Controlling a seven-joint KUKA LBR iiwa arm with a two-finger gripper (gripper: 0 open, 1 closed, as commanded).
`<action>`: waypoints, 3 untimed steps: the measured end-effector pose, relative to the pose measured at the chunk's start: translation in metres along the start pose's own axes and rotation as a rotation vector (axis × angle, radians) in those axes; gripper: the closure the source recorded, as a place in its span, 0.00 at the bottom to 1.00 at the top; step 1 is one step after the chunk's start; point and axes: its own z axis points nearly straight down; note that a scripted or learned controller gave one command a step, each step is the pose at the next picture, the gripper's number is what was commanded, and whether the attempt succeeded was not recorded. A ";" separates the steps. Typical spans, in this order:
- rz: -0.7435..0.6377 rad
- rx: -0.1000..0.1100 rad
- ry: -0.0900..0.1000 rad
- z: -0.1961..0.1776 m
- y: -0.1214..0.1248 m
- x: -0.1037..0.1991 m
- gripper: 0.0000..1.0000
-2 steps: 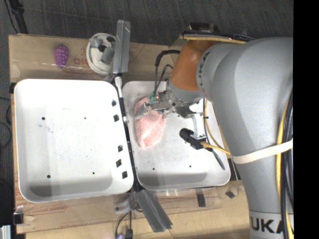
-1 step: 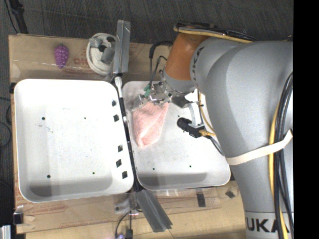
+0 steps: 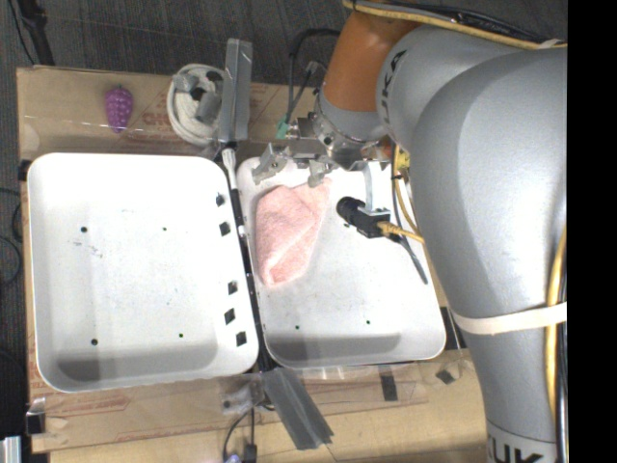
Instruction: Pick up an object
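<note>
The soft pink lump [image 3: 287, 231] lay in the right white bin [image 3: 386, 326], near its left wall. The claw [image 3: 292, 169] hung spread wide just over its far end

Two white bins: left bin [image 3: 125, 278], right bin [image 3: 366, 287]; one pink cloth [image 3: 286, 234]; one purple toy [image 3: 119, 107]; one white coil [image 3: 191, 104].

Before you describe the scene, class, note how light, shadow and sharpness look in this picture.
Camera view: bright, even light washes the left bin nearly flat white; grey shadow pools along the lower walls of both bins; the arm carries a broad sheen; the pink cloth looks soft, weave unresolved.
</note>
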 end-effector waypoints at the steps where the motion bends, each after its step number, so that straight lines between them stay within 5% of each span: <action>1: -0.249 -0.002 -0.001 -0.073 0.000 -0.028 0.00; 3: -0.378 -0.005 -0.001 0.098 0.002 -0.109 0.00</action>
